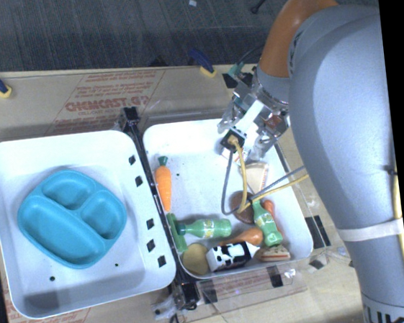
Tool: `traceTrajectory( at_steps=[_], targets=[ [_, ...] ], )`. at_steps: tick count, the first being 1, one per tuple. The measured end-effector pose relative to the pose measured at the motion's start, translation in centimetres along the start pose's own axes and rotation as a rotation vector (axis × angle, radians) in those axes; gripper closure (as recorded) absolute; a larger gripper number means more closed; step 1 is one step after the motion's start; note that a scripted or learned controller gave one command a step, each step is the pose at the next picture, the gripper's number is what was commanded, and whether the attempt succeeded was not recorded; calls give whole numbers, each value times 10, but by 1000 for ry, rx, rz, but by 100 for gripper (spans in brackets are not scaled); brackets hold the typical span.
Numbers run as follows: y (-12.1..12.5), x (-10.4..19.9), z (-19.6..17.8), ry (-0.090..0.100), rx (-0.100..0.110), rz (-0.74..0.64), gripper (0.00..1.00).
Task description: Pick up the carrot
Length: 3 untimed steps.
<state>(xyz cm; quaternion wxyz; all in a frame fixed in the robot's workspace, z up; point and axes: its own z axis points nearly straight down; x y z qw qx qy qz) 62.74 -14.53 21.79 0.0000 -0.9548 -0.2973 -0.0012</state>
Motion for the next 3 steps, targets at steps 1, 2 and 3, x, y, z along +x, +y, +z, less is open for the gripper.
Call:
traceTrajectory(
  at_steps=[1,2,3],
  targets=[
    [-3,25,88,-10,16,-80,0],
    [-52,14,128,-8,13,-281,0],
    [-51,15,117,-9,18,-287,100]
  ],
)
